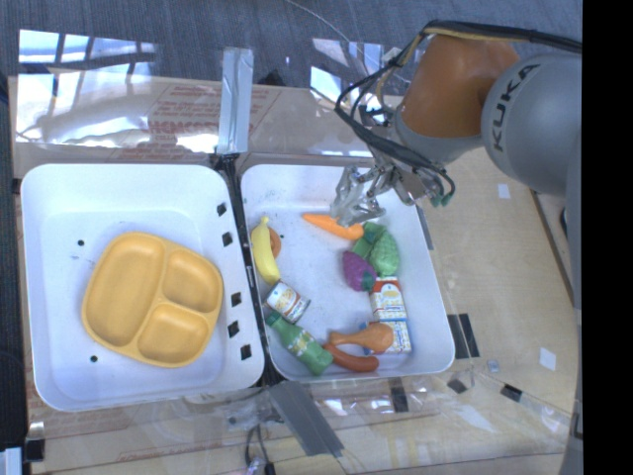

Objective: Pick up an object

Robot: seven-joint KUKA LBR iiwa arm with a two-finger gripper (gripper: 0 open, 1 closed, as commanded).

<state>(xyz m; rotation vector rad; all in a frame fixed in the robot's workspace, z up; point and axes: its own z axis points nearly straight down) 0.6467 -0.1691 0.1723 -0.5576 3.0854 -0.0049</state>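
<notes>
End effector (finger state cannot tell) hangs at frame centre-right just above the carrot; crowded neighbouring eggplant may deflect grasp.

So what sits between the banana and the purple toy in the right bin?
In the camera view, bare white bin floor lies between the banana and the purple toy. The carrot lies just above that stretch.

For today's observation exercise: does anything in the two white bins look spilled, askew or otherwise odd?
Nothing looks spilled or broken. The toy food lies jumbled in the right white bin: the green plastic bottle and small labelled can lie on their sides. The yellow divided plate sits flat but turned askew in the left white bin.
</notes>
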